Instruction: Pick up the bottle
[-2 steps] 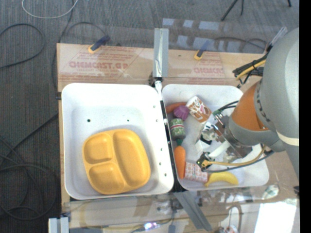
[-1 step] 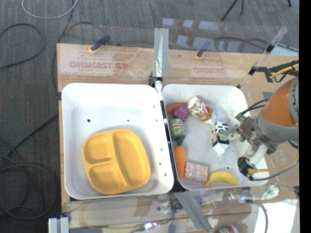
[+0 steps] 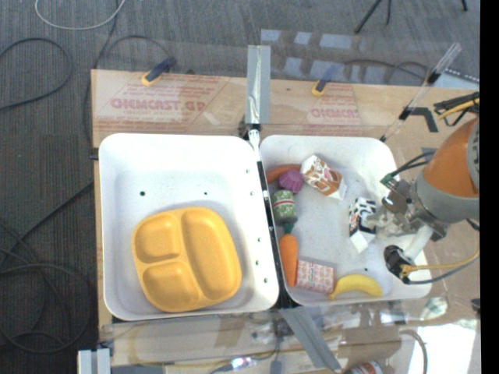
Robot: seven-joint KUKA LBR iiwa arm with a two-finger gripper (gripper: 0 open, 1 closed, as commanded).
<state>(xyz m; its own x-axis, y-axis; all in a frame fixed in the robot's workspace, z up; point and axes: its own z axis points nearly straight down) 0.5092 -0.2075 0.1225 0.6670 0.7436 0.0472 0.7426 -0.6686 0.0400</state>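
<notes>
bottle (image 3: 283,206): right bin's left edge | hand (image 3: 383,223): well right, grip unclear

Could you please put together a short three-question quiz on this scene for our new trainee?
1. True or false: the yellow divided tray lies in the left bin.
2. Which item lies nearest the front edge of the right bin? A) the purple item B) the banana C) the carrot
3. Fill in: the gripper sits over the right bin's ____ side, beside the black-and-white carton.

Key
1. True.
2. B, the banana.
3. Right, where the arm reaches in.
</notes>
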